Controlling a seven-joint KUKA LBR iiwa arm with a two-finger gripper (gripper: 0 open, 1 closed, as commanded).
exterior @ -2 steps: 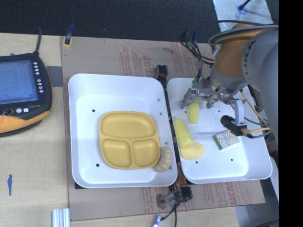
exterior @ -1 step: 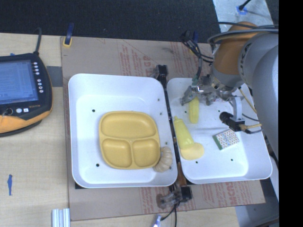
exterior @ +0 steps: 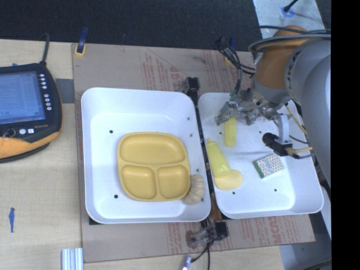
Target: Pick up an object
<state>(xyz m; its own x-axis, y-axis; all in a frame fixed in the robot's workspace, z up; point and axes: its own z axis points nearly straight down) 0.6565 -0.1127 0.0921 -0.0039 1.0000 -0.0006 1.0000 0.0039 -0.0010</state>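
My gripper (exterior: 240,115) hangs over the far left part of the right bin (exterior: 292,204), its fingers spread open. A short yellow stick (exterior: 230,133) lies on the bin floor with its upper end right at the left finger (exterior: 224,116); nothing is clamped between the fingers. A longer yellow squash-like piece (exterior: 221,165) lies along the bin's left wall. A small green-and-white patterned box (exterior: 269,165) rests further right.
The left bin (exterior: 101,111) holds a yellow divided plate (exterior: 153,166) and a beige shell-like object (exterior: 195,190) at the plate's lower right corner. A tablet pendant (exterior: 25,108) lies on the bench at the far left. The arm's cables (exterior: 281,142) hang over the right bin.
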